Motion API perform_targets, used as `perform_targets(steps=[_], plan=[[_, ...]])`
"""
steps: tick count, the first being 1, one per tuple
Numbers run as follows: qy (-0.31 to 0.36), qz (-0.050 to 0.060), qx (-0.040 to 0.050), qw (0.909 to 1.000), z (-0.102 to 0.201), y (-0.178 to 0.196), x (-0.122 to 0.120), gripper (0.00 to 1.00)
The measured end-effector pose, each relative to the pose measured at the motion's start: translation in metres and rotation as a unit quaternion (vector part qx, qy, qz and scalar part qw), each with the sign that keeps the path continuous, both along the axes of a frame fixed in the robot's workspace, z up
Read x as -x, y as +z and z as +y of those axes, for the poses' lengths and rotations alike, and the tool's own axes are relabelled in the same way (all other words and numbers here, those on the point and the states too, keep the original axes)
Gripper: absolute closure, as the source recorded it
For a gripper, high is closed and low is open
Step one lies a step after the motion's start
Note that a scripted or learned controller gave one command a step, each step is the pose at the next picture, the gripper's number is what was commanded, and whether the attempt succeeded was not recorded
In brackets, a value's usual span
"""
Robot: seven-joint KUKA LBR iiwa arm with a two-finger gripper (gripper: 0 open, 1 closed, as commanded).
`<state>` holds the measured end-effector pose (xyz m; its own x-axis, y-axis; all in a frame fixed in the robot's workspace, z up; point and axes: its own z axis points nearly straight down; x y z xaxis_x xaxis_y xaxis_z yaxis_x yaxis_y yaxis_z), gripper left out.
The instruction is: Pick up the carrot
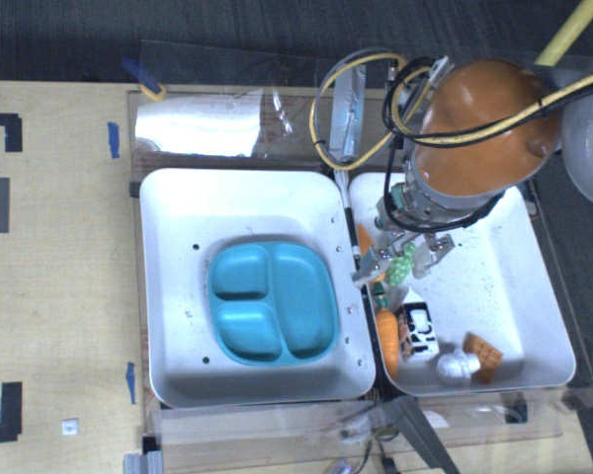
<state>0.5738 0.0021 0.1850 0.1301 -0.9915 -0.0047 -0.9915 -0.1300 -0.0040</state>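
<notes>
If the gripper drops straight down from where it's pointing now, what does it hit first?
Likely the small green item under the gripper, not the carrot, which lies nearer the bin's front edge. Depth is hard to judge from this slanted view.

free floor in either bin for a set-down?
Left white bin: bare strip all round the blue three-compartment plate. Right white bin: bare right half. Its left edge is crowded: gripper, orange carrot, black-and-white block, white bulb-shaped piece, brown piece.
</notes>
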Motion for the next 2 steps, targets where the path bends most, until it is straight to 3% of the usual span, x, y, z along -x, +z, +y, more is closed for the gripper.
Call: perform_targets(steps=[1,2], plan=[[0.301,0.000,0.0008,0.9537,-0.006,0.000,-0.046,0.00],[0.299,-0.001,-0.0014,0.9544,-0.004,0.011,-0.047,1.00]])
